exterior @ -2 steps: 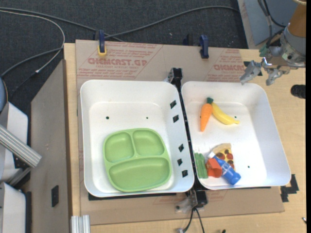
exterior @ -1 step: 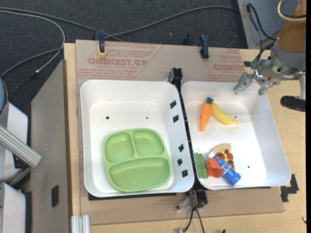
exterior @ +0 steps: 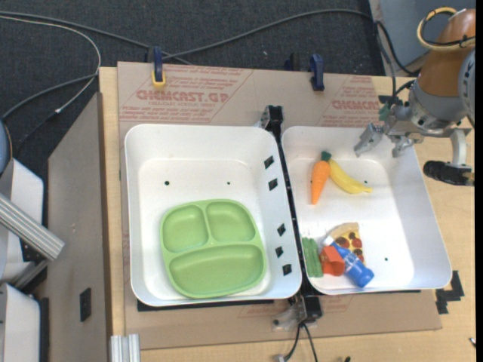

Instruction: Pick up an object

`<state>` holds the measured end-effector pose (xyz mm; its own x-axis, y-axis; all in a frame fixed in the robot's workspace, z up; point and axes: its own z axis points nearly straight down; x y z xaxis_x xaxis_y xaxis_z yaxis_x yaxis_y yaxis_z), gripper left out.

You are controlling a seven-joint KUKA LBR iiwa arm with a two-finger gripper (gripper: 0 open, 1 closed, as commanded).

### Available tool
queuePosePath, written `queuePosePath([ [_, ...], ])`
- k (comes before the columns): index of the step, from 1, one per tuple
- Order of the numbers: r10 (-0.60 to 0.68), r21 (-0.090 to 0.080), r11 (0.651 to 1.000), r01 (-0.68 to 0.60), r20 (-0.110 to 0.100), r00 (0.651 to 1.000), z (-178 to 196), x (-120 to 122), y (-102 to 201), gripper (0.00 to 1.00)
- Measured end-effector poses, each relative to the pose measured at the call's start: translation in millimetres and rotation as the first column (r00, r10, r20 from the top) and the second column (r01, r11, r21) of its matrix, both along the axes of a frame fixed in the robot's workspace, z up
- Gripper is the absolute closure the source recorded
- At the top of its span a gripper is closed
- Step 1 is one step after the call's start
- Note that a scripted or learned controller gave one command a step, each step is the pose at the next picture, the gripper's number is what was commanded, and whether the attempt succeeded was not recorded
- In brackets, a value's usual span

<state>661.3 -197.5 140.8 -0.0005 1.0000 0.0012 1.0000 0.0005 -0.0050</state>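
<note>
**Banana lies just below the gripper**

Banana (exterior: 350, 180) rests near the far edge of the right bin (exterior: 423, 232), touching the carrot (exterior: 319, 181) beside it, its long axis slanting toward the bin's right edge. The gripper (exterior: 384, 143) hovers just above and to its right, fingers spread and holding nothing. Toward the near edge, a small heap of toys (exterior: 341, 255) overlaps, individual pieces hard to separate.

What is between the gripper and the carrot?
In the camera view, the yellow banana lies between the gripper and the carrot, touching the carrot. Bare white floor of the right bin separates banana and gripper.
</note>
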Motion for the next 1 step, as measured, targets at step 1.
queuePosePath([
  [1, 0.001, 0.000, 1.000, -0.001, -0.001, 1.000, -52.6, -0.5, 0.9, 0.00],
])
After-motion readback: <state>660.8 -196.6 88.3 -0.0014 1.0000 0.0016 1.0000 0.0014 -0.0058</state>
